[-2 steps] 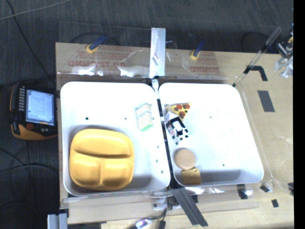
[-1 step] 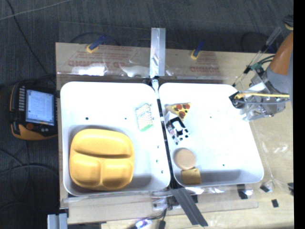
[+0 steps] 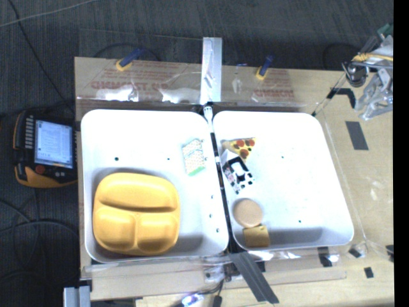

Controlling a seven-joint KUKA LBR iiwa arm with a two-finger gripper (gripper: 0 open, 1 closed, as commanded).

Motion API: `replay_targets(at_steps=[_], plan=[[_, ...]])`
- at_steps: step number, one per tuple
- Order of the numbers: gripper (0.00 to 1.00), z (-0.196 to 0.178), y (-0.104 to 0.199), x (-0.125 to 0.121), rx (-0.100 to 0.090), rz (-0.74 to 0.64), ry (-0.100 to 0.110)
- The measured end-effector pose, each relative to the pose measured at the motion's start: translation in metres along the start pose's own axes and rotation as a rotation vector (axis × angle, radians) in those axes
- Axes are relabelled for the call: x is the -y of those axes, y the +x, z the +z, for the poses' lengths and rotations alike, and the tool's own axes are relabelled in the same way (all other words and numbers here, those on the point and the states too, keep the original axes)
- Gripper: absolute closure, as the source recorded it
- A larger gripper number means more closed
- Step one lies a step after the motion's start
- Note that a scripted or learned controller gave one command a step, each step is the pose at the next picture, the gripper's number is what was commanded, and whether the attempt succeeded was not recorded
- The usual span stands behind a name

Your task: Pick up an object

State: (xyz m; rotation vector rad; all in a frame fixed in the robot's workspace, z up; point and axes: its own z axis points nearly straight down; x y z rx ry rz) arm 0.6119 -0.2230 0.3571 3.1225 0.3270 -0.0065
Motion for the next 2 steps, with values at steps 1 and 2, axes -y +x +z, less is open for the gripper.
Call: replay_targets(at_steps=[1, 2], plan=[[1.00, 0.048, 0.004, -0.001, 0.002, 0.001, 0.001], [1.00, -0.058, 0.028, -0.006, -0.001, -0.005, 0.000]])
